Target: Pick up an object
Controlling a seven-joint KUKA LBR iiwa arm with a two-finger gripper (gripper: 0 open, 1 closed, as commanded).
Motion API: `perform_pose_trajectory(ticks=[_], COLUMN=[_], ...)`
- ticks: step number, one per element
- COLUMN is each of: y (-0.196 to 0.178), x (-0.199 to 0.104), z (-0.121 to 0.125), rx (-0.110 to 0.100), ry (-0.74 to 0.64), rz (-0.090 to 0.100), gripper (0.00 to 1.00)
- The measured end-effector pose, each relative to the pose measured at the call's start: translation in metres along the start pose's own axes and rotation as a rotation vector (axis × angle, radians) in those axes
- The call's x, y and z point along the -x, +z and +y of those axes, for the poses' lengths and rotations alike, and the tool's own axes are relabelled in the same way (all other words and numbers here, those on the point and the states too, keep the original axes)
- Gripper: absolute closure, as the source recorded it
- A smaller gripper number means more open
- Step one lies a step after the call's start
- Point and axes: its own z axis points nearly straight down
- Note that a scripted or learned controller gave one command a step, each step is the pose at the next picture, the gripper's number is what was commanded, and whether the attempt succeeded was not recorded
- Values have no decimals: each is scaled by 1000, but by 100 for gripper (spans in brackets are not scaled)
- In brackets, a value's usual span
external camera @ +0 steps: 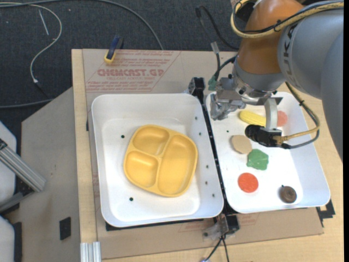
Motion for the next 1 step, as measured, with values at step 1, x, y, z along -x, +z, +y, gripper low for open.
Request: perform_pose_trajectory(ticks=[1], y=[-6], x=[-53], z=[13], rx=[0], ry=[0], rz=[0], gripper=[100])
